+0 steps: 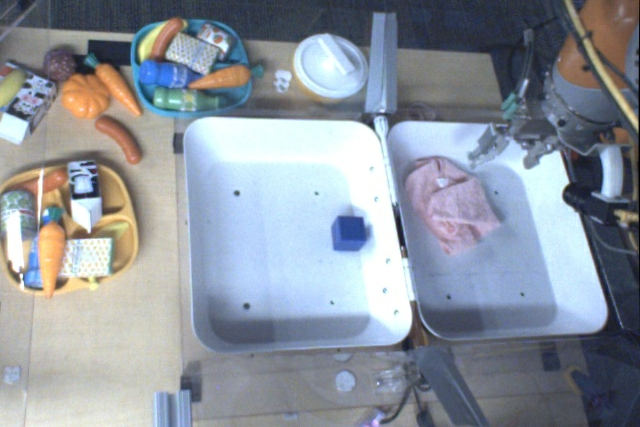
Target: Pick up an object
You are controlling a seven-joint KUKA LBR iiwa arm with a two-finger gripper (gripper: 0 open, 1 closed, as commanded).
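Progress: nothing lifted yet.
Gripper [512, 147]: fingers spread, empty, above right bin [570, 305].
Remaining: descend, grasp pink cloth [452, 205].

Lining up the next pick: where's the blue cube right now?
The blue cube sits alone in the left bin, right of its centre, toward the divider; the pink cloth lies in the right bin.

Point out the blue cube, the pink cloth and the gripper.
blue cube [349, 232], camera view, top face.
pink cloth [455, 205], camera view, middle of the bundle.
gripper [512, 144], camera view, midway between its fingertips.
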